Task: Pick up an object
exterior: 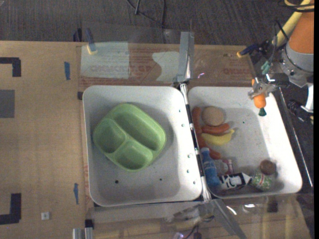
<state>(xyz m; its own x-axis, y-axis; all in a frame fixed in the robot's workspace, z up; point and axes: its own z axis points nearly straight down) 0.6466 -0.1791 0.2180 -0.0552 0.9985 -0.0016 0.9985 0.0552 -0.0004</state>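
Toy carrot (pixel 259 102) pinched in pincer (pixel 259 92), hanging above right bin (pixel 291 153) far rim. Looks light, rigid plastic, smooth, likely slippery; grip sits at orange top, green tip dangling below.

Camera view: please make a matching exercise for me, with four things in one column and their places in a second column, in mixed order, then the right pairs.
Things:
1. green plastic divided plate
2. yellow toy banana
3. small orange toy carrot
4. round tan bun

Places:
A. at the pincer, above the right bin's far edge
B. middle of the left bin
C. right bin, far end of the pile
D. right bin, just under the red sausage

Pairs: 1-B, 2-D, 3-A, 4-C
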